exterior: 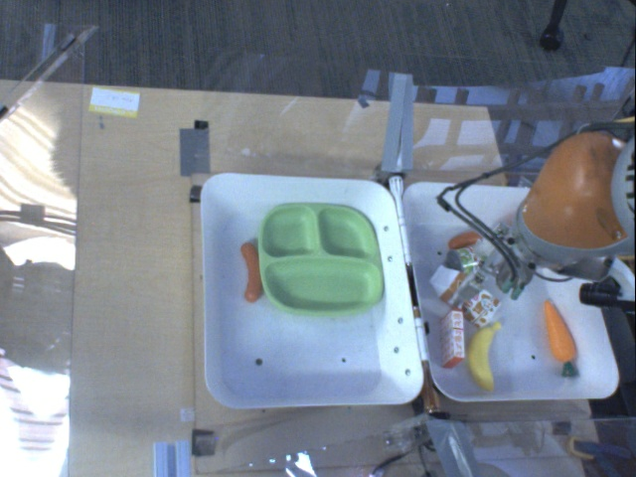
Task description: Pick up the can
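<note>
- Now I see the gripper (484,284) low in the right bin (586,384), left of the carrot (559,334).
- Its claw state I cannot tell.
- Can (453,339) lies just below-left of it, touching the banana (482,357).
- Left bin (298,366) holds a green plate (321,258).

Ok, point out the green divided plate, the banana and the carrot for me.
Green three-compartment plastic plate (320,258), camera view, on its large lower compartment.
Yellow banana (482,357), camera view, mid-body.
Orange carrot (558,334), camera view, on its orange body.
</note>
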Available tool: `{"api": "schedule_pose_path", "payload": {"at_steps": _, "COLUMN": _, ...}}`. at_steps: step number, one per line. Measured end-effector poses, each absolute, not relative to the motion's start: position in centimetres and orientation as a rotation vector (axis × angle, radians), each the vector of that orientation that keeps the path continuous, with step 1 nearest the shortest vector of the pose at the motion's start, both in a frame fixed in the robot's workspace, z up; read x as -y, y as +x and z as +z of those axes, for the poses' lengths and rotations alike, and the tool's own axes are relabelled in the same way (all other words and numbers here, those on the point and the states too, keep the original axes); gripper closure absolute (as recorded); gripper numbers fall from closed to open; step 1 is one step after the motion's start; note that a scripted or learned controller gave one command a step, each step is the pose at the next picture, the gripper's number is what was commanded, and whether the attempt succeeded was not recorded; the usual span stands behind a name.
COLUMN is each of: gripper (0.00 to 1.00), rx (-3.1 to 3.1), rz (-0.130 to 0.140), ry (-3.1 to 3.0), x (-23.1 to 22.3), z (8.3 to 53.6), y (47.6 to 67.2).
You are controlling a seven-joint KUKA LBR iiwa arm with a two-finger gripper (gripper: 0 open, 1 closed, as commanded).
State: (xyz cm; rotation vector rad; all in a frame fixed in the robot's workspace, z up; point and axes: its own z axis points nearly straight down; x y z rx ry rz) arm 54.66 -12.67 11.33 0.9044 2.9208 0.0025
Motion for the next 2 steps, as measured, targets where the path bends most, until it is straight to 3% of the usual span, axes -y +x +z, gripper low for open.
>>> {"api": "schedule_pose_path", "payload": {"at_steps": 1, "gripper": 0.00, "rx": -2.785, "rz": 0.007, "ry": 1.437, "x": 8.7, "z": 10.4, "y": 50.8}}
{"api": "schedule_pose_path", "payload": {"at_steps": 2, "gripper": 1.00, "rx": -2.780, "rz": 0.012, "ry": 1.431, "x": 8.6, "z": 11.5, "y": 51.1}}
